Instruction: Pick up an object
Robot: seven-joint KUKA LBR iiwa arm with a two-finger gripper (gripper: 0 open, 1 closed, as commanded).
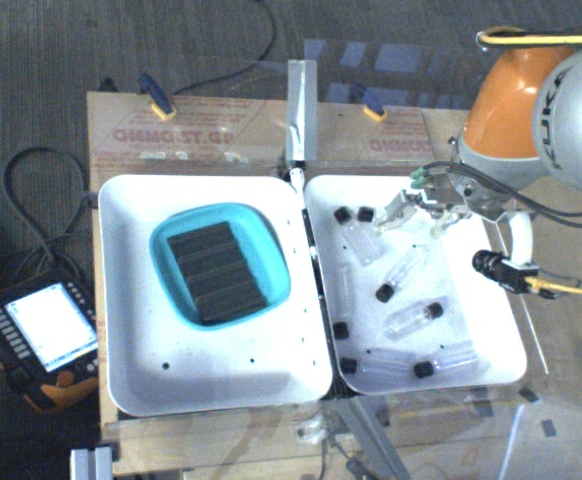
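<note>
From my remote seat I saw the arm (pixel 531 98) reaching in from the right, with the gripper (pixel 423 206) hanging over the upper part of the right bin (pixel 511 363). Whether it was spread wide, pinched narrow or carrying anything, I could not tell; the metal parts blurred into the clear plastic beneath them.

The things to pick were clear little vials with black caps, scattered across that right bin. One vial (pixel 414 319) lay on its side near the middle, its black cap towards the upper right. Another vial (pixel 398 275) lay slanted above it, cap down and to the left, and a long one (pixel 441 363) rested along the lower wall. A few loose black caps (pixel 342 213) sat near the upper left corner.

I judged these vials to be light, stiff and slippery, likely to roll or squirt out sideways under a careless pinch. Being thin clear plastic, they probably would not shatter, though a hard squeeze might crack one. I would have taken the middle vial across its barrel, fingers square to its long axis, since it lay well apart from its neighbours and from the walls.

The left bin (pixel 121 368) held a blue tray (pixel 171 238) with a dark ribbed block (pixel 216 271) in it, none of which I needed.
</note>
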